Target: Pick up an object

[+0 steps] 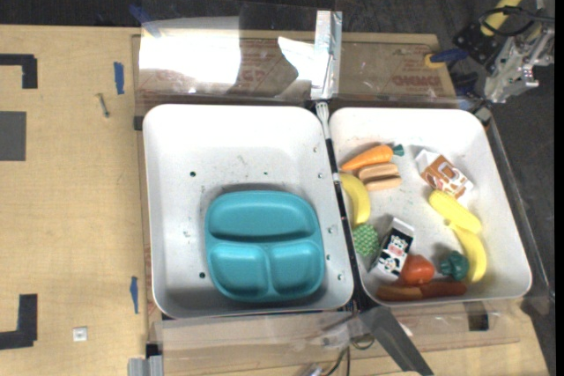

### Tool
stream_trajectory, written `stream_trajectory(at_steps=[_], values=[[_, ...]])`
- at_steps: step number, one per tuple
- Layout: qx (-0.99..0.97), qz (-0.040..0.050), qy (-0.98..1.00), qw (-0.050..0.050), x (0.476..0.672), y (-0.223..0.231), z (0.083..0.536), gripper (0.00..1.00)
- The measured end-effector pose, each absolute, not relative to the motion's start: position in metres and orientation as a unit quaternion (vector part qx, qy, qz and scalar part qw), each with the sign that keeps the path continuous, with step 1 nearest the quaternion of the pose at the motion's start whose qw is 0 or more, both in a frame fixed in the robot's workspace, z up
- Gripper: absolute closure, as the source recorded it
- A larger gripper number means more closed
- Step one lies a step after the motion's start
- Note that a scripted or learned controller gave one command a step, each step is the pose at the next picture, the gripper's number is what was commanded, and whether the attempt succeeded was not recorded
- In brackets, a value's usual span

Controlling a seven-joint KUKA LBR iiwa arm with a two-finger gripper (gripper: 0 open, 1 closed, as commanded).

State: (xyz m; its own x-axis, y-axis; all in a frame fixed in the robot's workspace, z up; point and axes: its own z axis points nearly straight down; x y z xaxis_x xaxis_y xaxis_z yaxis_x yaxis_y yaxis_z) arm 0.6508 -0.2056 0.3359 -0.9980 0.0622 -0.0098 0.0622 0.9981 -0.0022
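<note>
From above, the table (62,189) carries two white bins side by side. The left bin (176,154) holds a teal tray (263,244) with three compartments, lying toward the near wall.

The right bin (502,189) holds a scatter of toy food. A carrot (368,156) lies near the far left, with a hot dog (381,174) just beside it. A banana (356,196) curves along the left wall, above a green piece (366,237). A small carton (396,249) with black and white markings sits at the middle. An orange-and-white packet (445,175) lies toward the far right. A second banana (464,230) runs down the right side. A tomato (418,269) and a teal piece (454,263) rest near the front wall.

The jaws (511,70) hang at the upper right, outside the bins and well apart from the toys; whether they are spread or pressed together cannot be told.
</note>
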Motion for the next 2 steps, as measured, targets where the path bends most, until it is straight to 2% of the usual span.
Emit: stream_trajectory(at_steps=[1,2], values=[[0.007,-0.0008,1.000,0.004,0.6612,-0.2236,0.3605,1.00],[0.008,-0.0007,1.000,0.007,0.6640,-0.2235,0.3694,1.00]])
